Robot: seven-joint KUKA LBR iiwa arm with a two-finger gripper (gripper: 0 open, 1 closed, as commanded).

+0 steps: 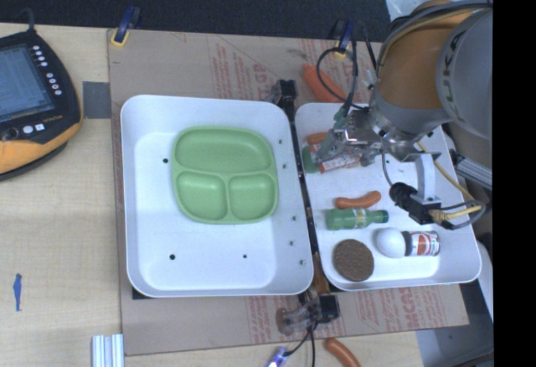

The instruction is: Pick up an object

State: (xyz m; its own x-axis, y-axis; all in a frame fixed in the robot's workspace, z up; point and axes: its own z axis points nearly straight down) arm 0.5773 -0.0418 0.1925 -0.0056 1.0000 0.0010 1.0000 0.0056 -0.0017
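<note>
The right bin [456,273] holds several small objects: an orange sausage [358,200], a green bottle lying on its side [357,219], a round brown disc [353,259], a white egg-like ball [389,241], a small red-labelled can [423,244] and a flat red and white packet [328,157] near the bin's back left. My gripper [358,139] hangs low over the back of this bin, right above the packet's right end. The wrist hides the fingers.
The left bin [151,256] carries a green three-compartment plate [225,173]. A teach pendant [33,101] lies at the far left of the bench. Orange clamps [322,82] sit at the bin joints. The arm's black cable [419,202] hangs over the right bin's right side.
</note>
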